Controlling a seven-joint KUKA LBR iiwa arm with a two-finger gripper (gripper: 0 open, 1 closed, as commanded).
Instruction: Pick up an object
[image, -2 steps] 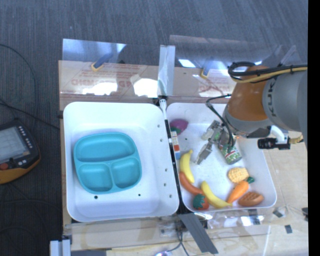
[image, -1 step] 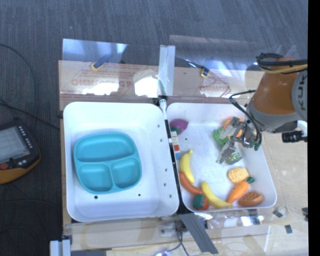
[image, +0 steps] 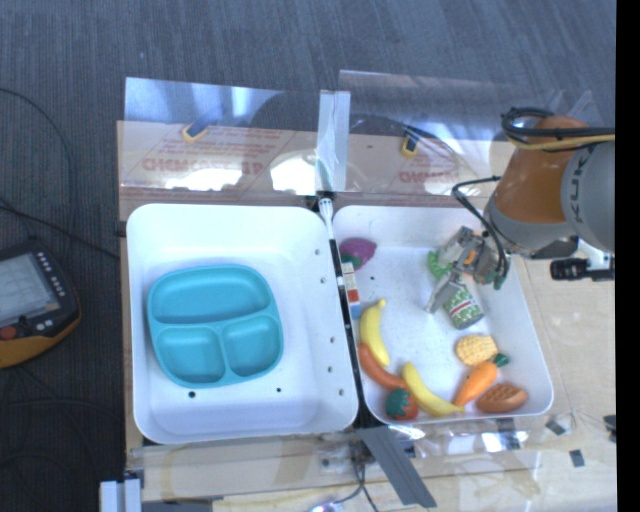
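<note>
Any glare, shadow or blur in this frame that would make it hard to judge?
Camera view: strong glare on the clear panels behind the bins; bright light washes out the right bin floor; gripper area is soft and cluttered, details unclear; blue tray evenly lit.

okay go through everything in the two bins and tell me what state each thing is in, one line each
Blue tray: flat in left bin, compartments bare.
Gripper: low in right bin, above the can.
Green can: lying tilted, free.
Two bananas: lying flat.
Carrots: lying flat.
Corn: lying flat.
Purple piece: beside the divider.
</note>
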